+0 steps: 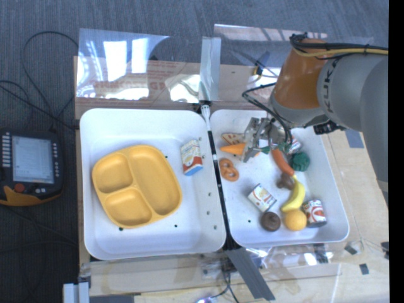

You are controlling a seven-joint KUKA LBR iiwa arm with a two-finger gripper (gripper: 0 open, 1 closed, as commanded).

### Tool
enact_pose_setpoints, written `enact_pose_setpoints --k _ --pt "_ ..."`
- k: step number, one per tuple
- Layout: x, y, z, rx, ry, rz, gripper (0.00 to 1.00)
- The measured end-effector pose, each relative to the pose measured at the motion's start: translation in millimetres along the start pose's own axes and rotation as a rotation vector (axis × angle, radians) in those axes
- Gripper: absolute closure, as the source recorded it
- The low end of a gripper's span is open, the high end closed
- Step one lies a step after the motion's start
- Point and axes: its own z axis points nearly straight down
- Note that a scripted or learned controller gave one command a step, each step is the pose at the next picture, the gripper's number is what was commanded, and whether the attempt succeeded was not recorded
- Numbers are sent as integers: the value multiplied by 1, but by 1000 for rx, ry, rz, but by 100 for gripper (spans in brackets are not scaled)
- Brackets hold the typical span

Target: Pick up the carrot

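1. The metal two-finger gripper (254,149) hangs low in the right white bin (334,188); whether it is parted or clenched cannot be told.
2. The orange carrot (282,161) lies just right of it, apart, beside a green lump (301,161).
3. Labels on the small cartons (191,156) are too blurred to read.

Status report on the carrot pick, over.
Gripper low in the right bin, nothing seen held. Carrot lies just beside it, untouched. Crowded by the green piece and banana.
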Motion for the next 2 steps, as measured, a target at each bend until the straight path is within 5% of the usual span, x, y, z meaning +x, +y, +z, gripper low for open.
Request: enact_pose_setpoints --k 1,2 --pt "106 -16 -3 -4 -18 219 100" --pt "102 49 -84 6 21 498 100"
